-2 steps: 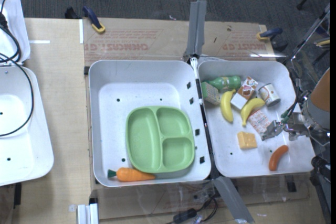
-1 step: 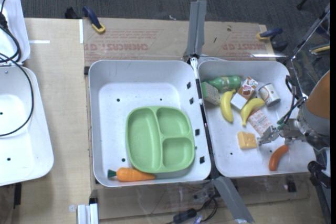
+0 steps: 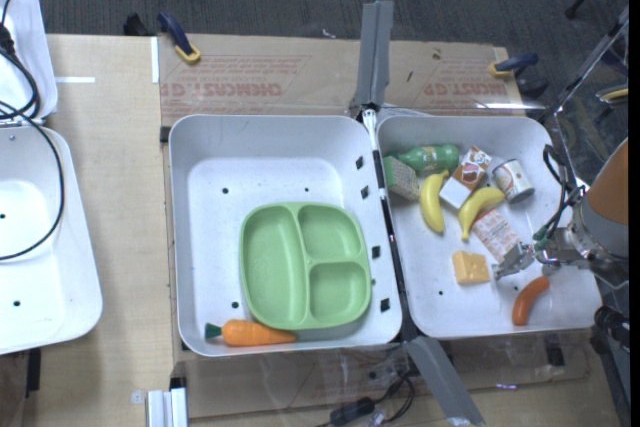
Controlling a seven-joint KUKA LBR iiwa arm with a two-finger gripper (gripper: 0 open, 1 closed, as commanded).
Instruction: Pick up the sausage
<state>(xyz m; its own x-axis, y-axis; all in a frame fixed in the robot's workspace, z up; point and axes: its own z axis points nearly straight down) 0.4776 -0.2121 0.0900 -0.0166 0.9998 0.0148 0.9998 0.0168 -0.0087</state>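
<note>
The sausage (image 3: 530, 300), an orange-red link, lies slanted near the front right corner of the right bin (image 3: 440, 310). My gripper (image 3: 517, 260) reaches in from the right and hovers low just above and to the left of the sausage, between it and a yellow cheese wedge (image 3: 470, 267). The sausage rests on the bin floor, apart from the gripper. The arm's orange band (image 3: 612, 195) shows at the right edge.
The right bin also holds two bananas (image 3: 432, 203) (image 3: 480, 208), a green bottle (image 3: 430, 157), a can (image 3: 513, 180), a small carton (image 3: 472, 165) and a striped packet (image 3: 497, 233). The left bin (image 3: 200, 215) holds a green divided plate (image 3: 305, 265) and a carrot (image 3: 250, 333).
</note>
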